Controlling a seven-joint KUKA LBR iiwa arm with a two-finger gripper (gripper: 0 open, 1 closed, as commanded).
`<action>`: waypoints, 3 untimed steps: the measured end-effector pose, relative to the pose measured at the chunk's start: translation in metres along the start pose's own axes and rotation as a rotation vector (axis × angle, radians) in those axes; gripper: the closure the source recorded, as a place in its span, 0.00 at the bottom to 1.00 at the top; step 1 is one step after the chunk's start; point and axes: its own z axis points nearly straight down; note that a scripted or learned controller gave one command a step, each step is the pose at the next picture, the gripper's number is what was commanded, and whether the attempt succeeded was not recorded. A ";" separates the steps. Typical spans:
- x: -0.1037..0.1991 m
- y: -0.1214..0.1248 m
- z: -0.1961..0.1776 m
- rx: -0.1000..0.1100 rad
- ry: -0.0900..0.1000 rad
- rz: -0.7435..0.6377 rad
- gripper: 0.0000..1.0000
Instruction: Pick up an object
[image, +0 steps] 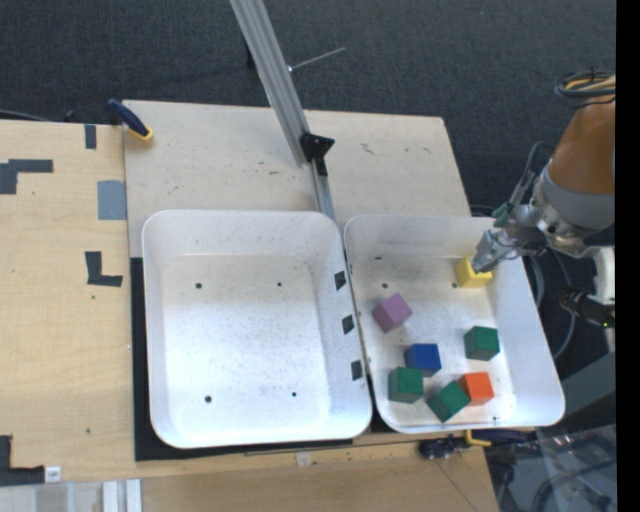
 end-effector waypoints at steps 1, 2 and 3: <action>0.051 0.004 0.005 0.001 0.002 -0.004 1.00; 0.107 0.004 0.011 0.001 0.003 -0.005 1.00; 0.163 0.001 0.016 0.002 0.003 -0.006 1.00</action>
